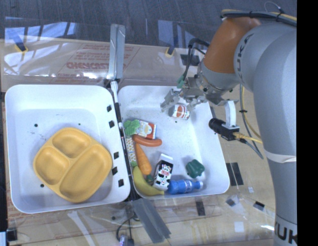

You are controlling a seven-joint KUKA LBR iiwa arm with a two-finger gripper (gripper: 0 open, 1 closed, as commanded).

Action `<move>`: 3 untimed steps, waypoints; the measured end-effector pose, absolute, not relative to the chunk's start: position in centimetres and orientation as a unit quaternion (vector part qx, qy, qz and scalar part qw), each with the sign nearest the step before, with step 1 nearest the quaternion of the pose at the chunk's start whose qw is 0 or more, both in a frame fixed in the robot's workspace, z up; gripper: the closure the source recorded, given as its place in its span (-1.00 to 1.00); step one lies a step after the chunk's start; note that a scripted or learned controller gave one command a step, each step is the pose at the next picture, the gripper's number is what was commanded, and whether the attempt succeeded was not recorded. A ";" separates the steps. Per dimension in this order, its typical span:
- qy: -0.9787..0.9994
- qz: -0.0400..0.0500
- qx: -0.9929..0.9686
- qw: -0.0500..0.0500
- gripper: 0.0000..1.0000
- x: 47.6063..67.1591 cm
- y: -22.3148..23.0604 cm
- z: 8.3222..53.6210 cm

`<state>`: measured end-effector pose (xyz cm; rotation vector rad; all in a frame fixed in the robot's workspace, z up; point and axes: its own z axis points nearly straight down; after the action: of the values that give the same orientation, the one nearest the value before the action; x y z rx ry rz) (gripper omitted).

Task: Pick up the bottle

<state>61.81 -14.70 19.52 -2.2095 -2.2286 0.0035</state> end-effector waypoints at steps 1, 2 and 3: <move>-0.730 0.001 -0.684 0.001 -1.00 52.6 -16.7 26.0; -0.759 0.001 -0.651 0.001 -1.00 48.6 -18.9 12.9; -0.816 0.000 -0.578 0.001 -1.00 47.7 -19.3 9.1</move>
<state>47.67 -19.33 9.14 -1.8127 -2.5624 0.0001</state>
